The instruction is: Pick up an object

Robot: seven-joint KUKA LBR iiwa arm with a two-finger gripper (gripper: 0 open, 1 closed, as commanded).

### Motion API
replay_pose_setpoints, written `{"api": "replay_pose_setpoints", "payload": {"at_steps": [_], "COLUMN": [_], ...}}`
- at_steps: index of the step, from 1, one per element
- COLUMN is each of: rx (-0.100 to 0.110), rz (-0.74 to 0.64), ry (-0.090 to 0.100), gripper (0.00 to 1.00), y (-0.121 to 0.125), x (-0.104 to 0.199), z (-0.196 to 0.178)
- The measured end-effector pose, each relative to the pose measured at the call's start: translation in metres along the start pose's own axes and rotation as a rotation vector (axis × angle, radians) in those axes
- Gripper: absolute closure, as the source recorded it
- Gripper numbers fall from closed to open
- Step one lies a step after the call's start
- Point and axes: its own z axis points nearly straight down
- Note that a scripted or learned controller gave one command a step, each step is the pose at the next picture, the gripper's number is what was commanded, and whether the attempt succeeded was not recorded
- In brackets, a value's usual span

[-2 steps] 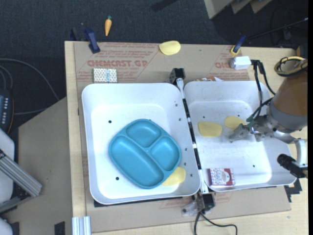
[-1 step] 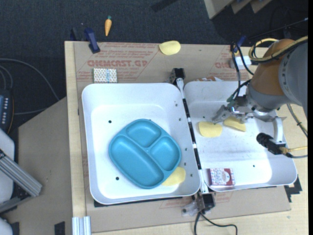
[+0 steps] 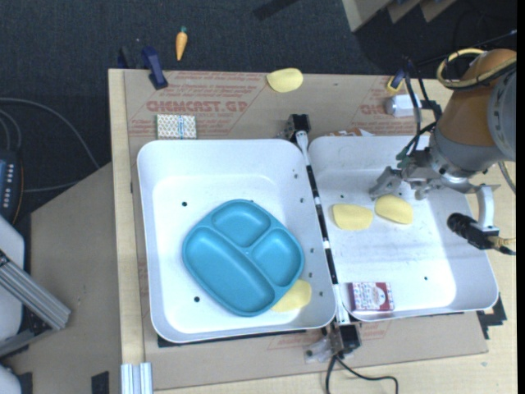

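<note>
From the overhead camera we saw the two-finger metal gripper low over the far part of the right white bin, its fingers spread apart with nothing between them. Just near of it lay two flat yellow pieces, one close under the fingertips and another to its left. A small red-and-white packet rested at that bin's near edge. The left white bin held a blue divided plastic plate, with a yellow piece tucked against its near right rim.
</note>
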Motion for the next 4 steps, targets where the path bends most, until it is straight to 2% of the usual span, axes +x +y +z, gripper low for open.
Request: {"api": "replay_pose_setpoints", "payload": {"at_steps": [1,2,3,4], "rx": [0.004,-0.003,-0.003,0.004], "rz": [0.001,-0.001,-0.001,0.001], "ry": [0.002,-0.001,-0.001,0.001], "gripper": [0.0,1.0,0.0,0.0], "y": [-0.008,-0.005,-0.005,-0.051], "x": [-0.009,-0.008,-0.008,-0.024], "z": [0.038,0.025,0.025,0.038]}}
